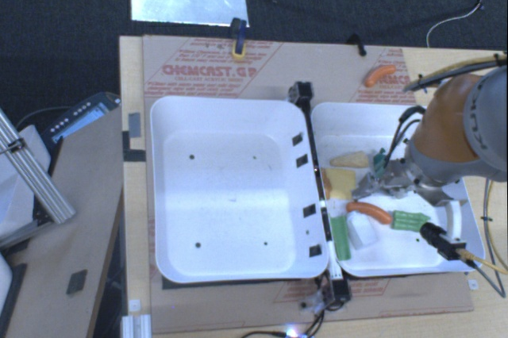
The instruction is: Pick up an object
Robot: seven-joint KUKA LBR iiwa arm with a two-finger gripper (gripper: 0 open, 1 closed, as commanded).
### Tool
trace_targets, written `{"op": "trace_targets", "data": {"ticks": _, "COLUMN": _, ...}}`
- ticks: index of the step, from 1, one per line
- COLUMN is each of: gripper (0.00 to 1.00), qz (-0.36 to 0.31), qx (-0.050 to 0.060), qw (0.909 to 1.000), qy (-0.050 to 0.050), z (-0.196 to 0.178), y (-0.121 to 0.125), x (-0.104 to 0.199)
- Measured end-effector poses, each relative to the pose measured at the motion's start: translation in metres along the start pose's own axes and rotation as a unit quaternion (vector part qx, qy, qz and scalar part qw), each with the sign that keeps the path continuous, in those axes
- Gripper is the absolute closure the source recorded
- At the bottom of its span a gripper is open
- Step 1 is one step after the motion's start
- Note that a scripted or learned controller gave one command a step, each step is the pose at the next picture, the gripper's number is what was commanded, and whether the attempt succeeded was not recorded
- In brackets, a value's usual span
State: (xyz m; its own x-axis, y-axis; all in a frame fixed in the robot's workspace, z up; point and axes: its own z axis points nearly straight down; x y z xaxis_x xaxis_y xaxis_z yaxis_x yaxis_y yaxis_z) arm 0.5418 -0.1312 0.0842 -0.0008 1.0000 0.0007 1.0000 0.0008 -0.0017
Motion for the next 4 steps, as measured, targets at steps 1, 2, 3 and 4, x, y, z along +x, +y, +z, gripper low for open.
{"op": "trace_targets", "data": {"ticks": 1, "gripper": 0.00, "qz": 0.001, "qx": 0.001, "qw": 1.0000, "qy": 0.000, "z": 0.000, "y": -0.058, "x": -0.013}}
{"op": "trace_targets", "data": {"ticks": 2, "gripper": 0.00, "qz": 0.000, "qx": -0.010, "qw": 0.9999, "qy": -0.005, "z": -0.214, "y": -0.054, "x": -0.074}}
{"op": "trace_targets", "data": {"ticks": 3, "gripper": 1.00, "qz": -0.003, "qx": -0.005, "qw": 1.0000, "qy": -0.002, "z": -0.216, "y": -0.054, "x": -0.071}}
{"op": "trace_targets", "data": {"ticks": 4, "gripper": 1.00, "qz": -0.005, "qx": -0.012, "qw": 0.9999, "qy": -0.002, "z": -0.431, "y": -0.028, "x": 0.010}}
